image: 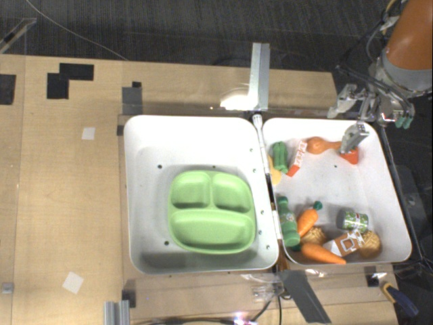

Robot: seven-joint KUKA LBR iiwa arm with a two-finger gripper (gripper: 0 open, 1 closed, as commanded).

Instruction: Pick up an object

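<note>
Nearest my camera, along the front wall of the right bin [399, 246], the toys lie in a heap: an orange carrot [322, 253], a second carrot [308, 220] with a green top, a green bottle [287, 222] lying along the divider, a small green can [354, 220] and a brown-and-white packet [353, 242], all touching or just beside one another. I judge that cluster awkward to reach into, since any finger would nudge a neighbour. Farther back, a green piece [279, 154] and a red-and-white one [295, 158] sit near the divider, with an orange gourd-shaped toy [316, 145] apart from them. The gripper [351, 141] hangs over the bin's back right corner, directly above a small red-orange object [349, 157], which looks to be the chosen target because it lies alone. Whether the claw is apart or closed I cannot tell from this slant. The left bin [145, 154] carries a green divided tray [211, 210], flat and centred, well apart from the arm.
</note>
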